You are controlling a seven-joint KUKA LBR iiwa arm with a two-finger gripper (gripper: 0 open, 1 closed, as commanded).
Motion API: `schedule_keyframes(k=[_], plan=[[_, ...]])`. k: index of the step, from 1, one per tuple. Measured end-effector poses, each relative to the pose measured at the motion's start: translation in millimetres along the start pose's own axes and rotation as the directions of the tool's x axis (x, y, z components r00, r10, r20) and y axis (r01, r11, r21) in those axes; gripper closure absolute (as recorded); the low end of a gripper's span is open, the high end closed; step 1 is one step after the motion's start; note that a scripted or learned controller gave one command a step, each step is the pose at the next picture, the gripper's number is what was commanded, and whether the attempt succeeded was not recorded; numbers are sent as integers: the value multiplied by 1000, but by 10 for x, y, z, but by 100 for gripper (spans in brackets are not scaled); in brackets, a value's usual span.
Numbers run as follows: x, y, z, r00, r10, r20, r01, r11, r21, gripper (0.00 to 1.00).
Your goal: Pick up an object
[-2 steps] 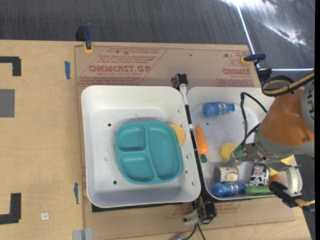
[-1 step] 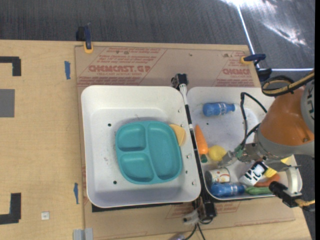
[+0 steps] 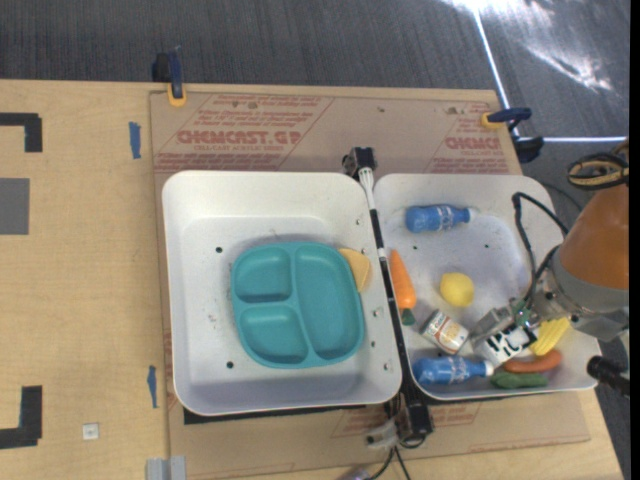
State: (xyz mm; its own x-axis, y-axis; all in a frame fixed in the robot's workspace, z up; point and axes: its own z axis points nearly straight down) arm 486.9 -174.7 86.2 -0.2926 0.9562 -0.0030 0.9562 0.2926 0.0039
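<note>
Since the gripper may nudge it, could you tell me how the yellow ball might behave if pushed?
The yellow ball looks round, so it would probably roll. It lies apart from its neighbours on the right bin floor, so little would stop it at first. Its smooth curve may slip from the gripper.

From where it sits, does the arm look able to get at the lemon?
Probably yes: the lemon lies apart from its neighbours in the right bin, uncovered, with the tool just beside it.

teal tray in left bin, pincer over right bin
</note>
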Motion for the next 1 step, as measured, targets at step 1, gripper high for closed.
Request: schedule_keyframes(k=[1], plan=[[-111,-86,-2,909,-416,2,416,909,-3,0]])
